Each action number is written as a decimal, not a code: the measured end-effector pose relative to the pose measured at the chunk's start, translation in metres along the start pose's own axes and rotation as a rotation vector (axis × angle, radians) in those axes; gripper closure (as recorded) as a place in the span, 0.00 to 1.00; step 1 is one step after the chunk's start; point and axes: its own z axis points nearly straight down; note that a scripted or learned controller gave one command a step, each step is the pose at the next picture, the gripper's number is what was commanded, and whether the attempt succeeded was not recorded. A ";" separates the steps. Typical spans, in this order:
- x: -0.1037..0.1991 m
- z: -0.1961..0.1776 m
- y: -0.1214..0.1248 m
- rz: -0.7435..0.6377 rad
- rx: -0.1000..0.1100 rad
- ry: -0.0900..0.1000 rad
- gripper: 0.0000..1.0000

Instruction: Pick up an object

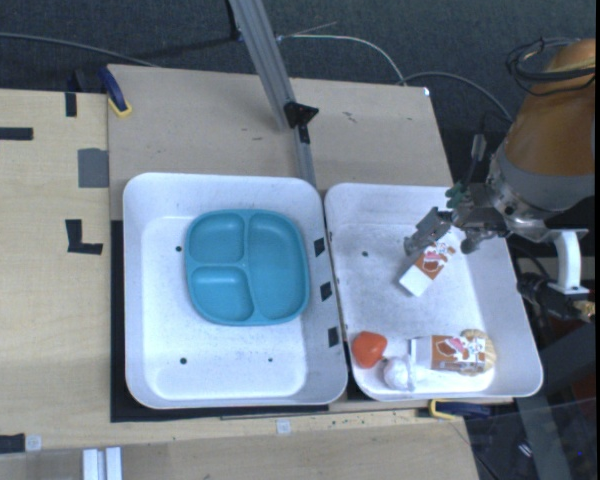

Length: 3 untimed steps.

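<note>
Here the arm [545,138] reaches in from the right, its orange band high at the right edge and its grey wrist angled down and to the left over the right bin [380,208]. The claw [448,230] hangs over the upper middle of that bin, with one dark finger [426,233] slanting down-left and a second dark part beside it near the bin's right wall. Just below the slanting finger lies a small carton [427,271], white with a red and brown print, tilted on the bin floor. The fingertip is at or just above the carton's upper end; whether it touches cannot be told, and nothing sits between the fingers. How wide the claw stands cannot be told either.

Two white bins sit side by side on the surface [40,268]. The left bin [150,368] holds one thing: a teal plate [247,266] with three compartments, lying flat near the bin's centre. The right bin holds four things. Besides the carton there are three along its near edge: one orange-red ball [369,347] at the left, one small white object [396,373] just beside it to the right, and one packet [460,352] with a brown and white print further right. The carton is well apart from those three.
</note>
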 end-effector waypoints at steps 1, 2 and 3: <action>0.000 0.000 0.000 0.000 0.000 0.000 0.00; -0.006 0.058 0.005 0.002 0.006 0.000 0.00; -0.003 0.103 0.002 0.001 0.004 0.000 0.00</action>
